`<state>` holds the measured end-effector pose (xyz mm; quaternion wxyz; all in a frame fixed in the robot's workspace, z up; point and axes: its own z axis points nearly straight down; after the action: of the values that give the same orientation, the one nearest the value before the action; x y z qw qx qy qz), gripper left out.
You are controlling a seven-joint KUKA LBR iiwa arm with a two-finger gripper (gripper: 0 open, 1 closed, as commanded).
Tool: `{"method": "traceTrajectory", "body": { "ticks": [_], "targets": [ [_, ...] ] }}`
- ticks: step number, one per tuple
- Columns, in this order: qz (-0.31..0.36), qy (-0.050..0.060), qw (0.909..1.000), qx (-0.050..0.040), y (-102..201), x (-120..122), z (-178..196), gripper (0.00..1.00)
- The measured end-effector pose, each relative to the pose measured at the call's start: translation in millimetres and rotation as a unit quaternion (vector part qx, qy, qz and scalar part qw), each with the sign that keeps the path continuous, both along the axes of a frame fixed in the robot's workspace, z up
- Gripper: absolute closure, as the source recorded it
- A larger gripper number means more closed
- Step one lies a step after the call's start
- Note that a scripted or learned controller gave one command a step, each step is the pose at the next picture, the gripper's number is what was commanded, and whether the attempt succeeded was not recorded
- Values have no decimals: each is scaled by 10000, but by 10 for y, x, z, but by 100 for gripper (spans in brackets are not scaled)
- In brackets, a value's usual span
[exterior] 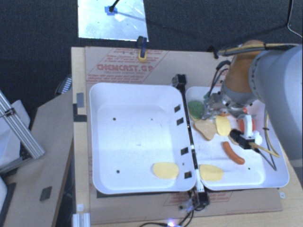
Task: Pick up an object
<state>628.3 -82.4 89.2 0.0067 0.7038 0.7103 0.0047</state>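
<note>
The arm (265, 74) reaches in from the right and hangs low over the right bin (272, 176), its grey bulk covering that bin's far corner; the left bin (137, 136) lies just beside it on the table (123, 63), bare but for one pale yellow piece (165, 170) near its front wall; in the right bin the loose things are a tan wedge (205, 129), a yellow oval (223, 126), a second pale yellow piece (211, 173) at the front, a green round (196, 109) near the divider, a red sausage (233, 152), and a red-and-white item (247, 125) partly under the arm. The tool (214, 107) sits down among the green round, the wedge and the oval; whether its grip is spread or closed I cannot tell, and nothing can be seen caught in it. As I judge it, the approach is made, but the grasp and lift remain to do; every object rests on a bin floor.
</note>
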Motion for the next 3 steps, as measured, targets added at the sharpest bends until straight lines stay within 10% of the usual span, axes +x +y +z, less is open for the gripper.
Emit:
{"method": "traceTrajectory", "body": {
  "ticks": [1,2,3],
  "targets": [
    [16,-26,10000,24,652,454,1348,100],
    [53,8,10000,65,2040,-90,2493,100],
    [23,83,10000,35,2953,-145,2149,100]
  ]
}}
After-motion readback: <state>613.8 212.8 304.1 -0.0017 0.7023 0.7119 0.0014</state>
